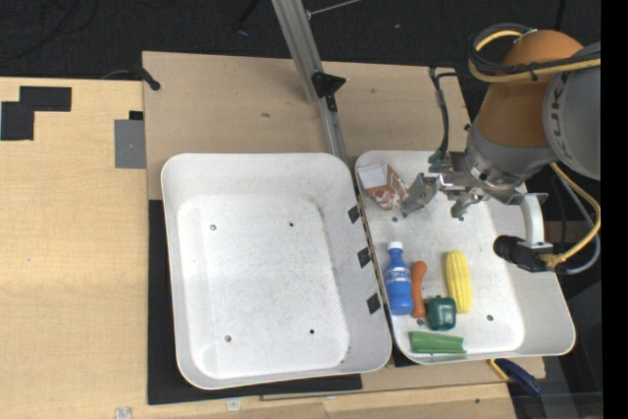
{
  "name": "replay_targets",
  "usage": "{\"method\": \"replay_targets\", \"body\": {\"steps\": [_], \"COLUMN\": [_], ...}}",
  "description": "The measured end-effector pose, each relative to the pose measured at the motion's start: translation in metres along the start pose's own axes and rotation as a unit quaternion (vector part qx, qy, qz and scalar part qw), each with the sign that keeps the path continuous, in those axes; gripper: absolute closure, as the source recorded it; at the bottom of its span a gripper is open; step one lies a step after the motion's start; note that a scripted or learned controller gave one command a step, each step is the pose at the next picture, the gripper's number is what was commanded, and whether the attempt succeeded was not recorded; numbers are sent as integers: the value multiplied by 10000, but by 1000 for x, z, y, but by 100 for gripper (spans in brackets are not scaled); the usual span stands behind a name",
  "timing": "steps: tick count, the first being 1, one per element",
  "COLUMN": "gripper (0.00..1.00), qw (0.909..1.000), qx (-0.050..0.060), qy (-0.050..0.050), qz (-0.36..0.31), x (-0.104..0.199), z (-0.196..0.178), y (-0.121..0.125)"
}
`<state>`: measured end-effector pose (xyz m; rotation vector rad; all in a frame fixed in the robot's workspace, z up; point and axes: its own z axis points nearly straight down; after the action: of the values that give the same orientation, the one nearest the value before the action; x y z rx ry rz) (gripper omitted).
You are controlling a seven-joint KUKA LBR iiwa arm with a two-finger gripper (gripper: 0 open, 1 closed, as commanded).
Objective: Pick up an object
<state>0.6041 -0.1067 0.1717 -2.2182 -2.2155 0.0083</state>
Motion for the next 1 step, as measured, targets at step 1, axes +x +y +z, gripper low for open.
{"method": "replay_targets", "body": {"steps": [1], "gripper": [0], "qw": [10000], "qx": [6], "qy": [4], "qz": [-1], "x": [-2], "z": [56], "y": [-11]}}
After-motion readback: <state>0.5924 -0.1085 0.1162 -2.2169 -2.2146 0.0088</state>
